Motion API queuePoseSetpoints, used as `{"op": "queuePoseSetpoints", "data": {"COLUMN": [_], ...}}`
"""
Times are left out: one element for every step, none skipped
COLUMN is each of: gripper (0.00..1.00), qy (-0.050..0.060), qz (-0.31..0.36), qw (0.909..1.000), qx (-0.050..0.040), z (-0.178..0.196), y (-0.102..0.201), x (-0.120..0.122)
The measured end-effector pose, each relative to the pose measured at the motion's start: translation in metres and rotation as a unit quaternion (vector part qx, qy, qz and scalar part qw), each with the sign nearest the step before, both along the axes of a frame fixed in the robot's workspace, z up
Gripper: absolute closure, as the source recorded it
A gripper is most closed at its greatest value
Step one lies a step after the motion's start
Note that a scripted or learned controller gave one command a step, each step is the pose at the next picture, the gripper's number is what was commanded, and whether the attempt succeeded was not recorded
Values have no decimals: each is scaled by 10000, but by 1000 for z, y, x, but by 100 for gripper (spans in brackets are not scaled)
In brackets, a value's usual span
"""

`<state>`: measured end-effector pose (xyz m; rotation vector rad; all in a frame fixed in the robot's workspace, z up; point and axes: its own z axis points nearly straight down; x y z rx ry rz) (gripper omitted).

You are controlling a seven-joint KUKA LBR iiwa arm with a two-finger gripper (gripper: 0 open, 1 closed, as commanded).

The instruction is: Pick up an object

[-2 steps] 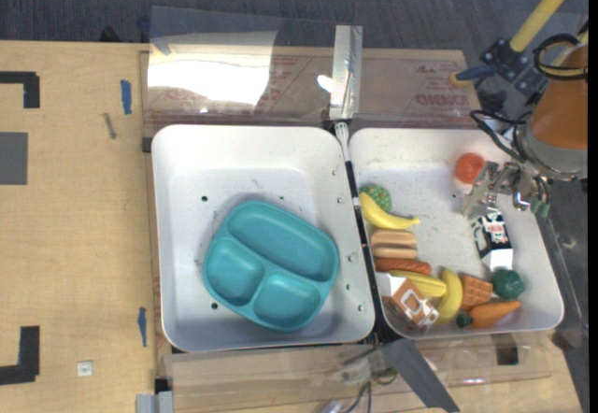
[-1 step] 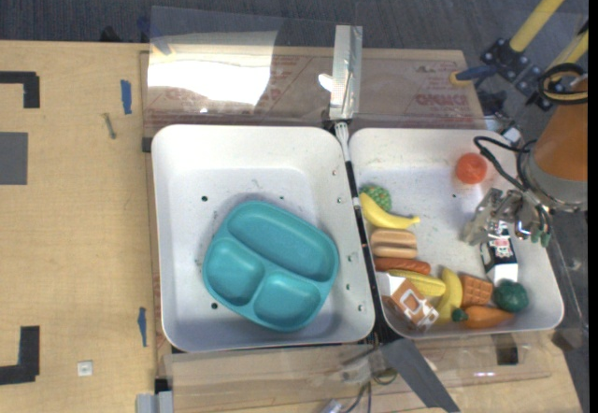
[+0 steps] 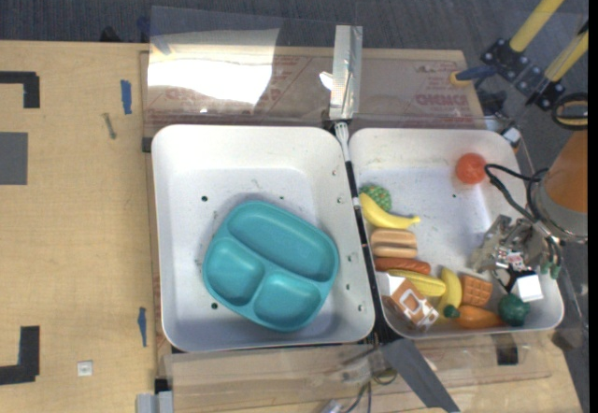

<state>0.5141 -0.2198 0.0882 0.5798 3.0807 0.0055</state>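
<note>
Two white bins sit side by side on my worktop (image 3: 75, 215). The left bin (image 3: 177, 168) has a blue plate (image 3: 271, 262) with three parts in it. The right bin (image 3: 420, 168) is full of toy food. An orange ball (image 3: 470, 168) lies near the far side, well apart from the rest. A banana (image 3: 385, 213) lies close to the wall between the bins, with a green thing just behind it. A hot dog (image 3: 394, 243) is just in front of the banana. More toys crowd the near edge: a small box (image 3: 411, 302), another banana (image 3: 452, 288), a carrot (image 3: 476, 316) and a green ball (image 3: 512, 309). My pincer (image 3: 509, 248) is down inside the right bin, at its right side, just above the toys there. I cannot tell how the pincer stands, or if it has hold of any toy.
</note>
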Motion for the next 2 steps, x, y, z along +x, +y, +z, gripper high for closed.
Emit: {"op": "queuePoseSetpoints", "data": {"gripper": [100, 100], "qy": [-32, -45], "qz": [9, -1073], "qw": [10000, 9942], "qx": [-13, -7], "z": [11, 144], "y": [0, 69], "x": [2, 84]}}
